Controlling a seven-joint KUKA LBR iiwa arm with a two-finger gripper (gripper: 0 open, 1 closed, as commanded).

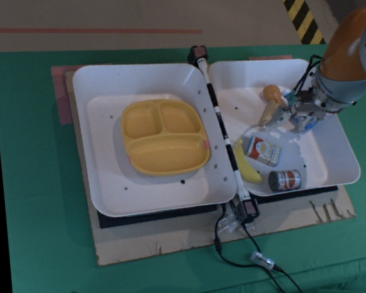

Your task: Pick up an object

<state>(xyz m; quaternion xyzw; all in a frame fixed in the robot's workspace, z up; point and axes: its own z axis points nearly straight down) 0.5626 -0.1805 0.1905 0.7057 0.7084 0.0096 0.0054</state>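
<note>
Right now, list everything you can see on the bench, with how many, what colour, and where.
bins: two, white, side by side on the bench
divided plate: one, yellow, in the left bin
banana: one, yellow, right bin, along its left wall
small box: one, red and white, right bin, beside the banana
can: one, red label, right bin, near front edge
pear-shaped object: one, tan-orange, right bin, next to the tool
arm: one, grey with orange band, from the right
tool: one, over the right bin

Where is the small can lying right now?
The can lies on its side in the right bin, near that bin's front edge, just right of the banana and below the small carton.
</note>
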